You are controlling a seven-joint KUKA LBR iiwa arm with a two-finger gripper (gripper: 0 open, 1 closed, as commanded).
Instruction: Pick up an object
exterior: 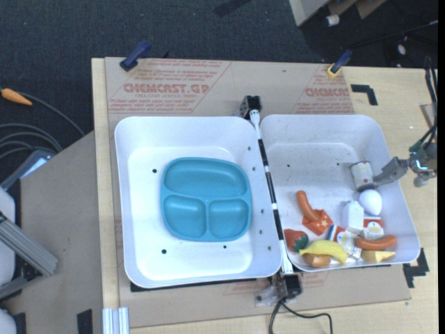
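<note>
The toy foods crowd the right bin's five o'clock corner: a white egg (pixel 370 202), a yellow banana (pixel 327 250) lying flat at six o'clock, two orange sausages (pixel 376 242), a red piece (pixel 319 221).

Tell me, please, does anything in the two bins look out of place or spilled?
Nothing stands out. The blue tray lies flat in the left bin, and the toy foods, such as the banana, sit crowded together in the right bin.
</note>
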